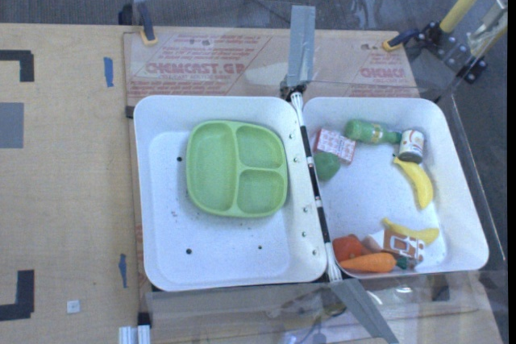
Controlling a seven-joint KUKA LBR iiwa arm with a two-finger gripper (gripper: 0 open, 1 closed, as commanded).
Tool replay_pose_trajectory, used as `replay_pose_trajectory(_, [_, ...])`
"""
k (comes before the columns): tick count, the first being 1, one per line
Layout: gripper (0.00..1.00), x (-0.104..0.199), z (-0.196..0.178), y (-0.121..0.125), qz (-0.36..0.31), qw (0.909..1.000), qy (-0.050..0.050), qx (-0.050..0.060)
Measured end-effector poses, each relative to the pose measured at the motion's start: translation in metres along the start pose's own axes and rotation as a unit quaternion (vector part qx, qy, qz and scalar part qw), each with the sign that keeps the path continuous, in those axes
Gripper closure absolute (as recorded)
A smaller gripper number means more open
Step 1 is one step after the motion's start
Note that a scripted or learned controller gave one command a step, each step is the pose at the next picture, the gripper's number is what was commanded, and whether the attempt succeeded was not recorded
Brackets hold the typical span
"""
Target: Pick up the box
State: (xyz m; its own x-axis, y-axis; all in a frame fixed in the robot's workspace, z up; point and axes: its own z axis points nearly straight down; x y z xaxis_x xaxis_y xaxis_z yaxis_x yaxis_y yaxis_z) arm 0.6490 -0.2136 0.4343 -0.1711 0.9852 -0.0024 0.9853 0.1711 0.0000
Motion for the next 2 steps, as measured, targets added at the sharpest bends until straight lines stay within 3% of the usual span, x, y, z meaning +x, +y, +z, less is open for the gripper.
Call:
replay_pose_trajectory(1, [0.00, 0.021, 0.000, 0.000, -0.109, 0.9940, 0.001, 0.001])
replay_pose_trajectory(2, [0.00, 0.015, 0.140, -0.064, -0.099, 0.9951, 0.001, 0.000])
